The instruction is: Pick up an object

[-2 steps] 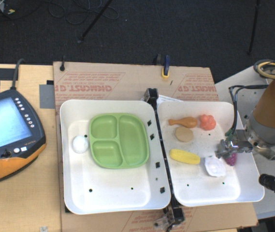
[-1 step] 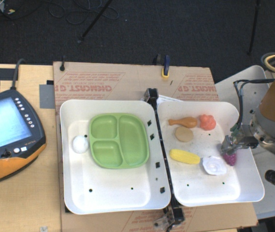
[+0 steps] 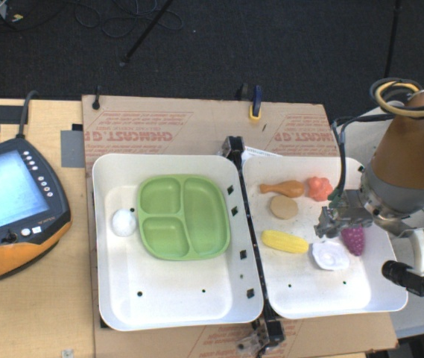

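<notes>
The right bin (image 3: pixel 301 293) holds an orange drumstick (image 3: pixel 282 189), a pink-red piece (image 3: pixel 318 188), a tan round piece (image 3: pixel 284 208), a yellow corn cob (image 3: pixel 285 242), a white round lid (image 3: pixel 330 256) and a purple grape bunch (image 3: pixel 354 239). My gripper (image 3: pixel 334 224) hangs low over the right part of this bin, just left of the grapes and above the white lid. Nothing shows between its fingers. The arm's grey and orange body reaches in from the right.
The left bin (image 3: pixel 122 289) holds a green divided plate (image 3: pixel 183 217) and a white ball (image 3: pixel 124 221). A black divider (image 3: pixel 245 230) runs between the bins. A teach pendant (image 3: pixel 14 207) lies on the bench at the left.
</notes>
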Controlling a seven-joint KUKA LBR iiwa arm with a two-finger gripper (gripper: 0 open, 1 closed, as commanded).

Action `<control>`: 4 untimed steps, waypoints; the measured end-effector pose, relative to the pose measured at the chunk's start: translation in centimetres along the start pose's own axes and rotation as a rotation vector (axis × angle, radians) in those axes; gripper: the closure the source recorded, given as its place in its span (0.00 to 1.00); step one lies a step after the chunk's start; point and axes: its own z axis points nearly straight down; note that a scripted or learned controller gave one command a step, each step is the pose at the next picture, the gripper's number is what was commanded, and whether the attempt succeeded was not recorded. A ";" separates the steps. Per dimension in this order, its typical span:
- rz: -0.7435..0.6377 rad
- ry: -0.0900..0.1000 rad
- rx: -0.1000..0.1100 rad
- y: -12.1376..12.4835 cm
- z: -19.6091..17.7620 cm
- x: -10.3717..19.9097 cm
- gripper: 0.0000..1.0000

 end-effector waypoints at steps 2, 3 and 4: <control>0.002 0.000 0.004 -1.4 1.9 8.7 1.00; 0.004 -0.002 0.001 -0.8 0.0 8.7 1.00; 0.004 -0.002 0.003 -0.6 0.3 8.7 1.00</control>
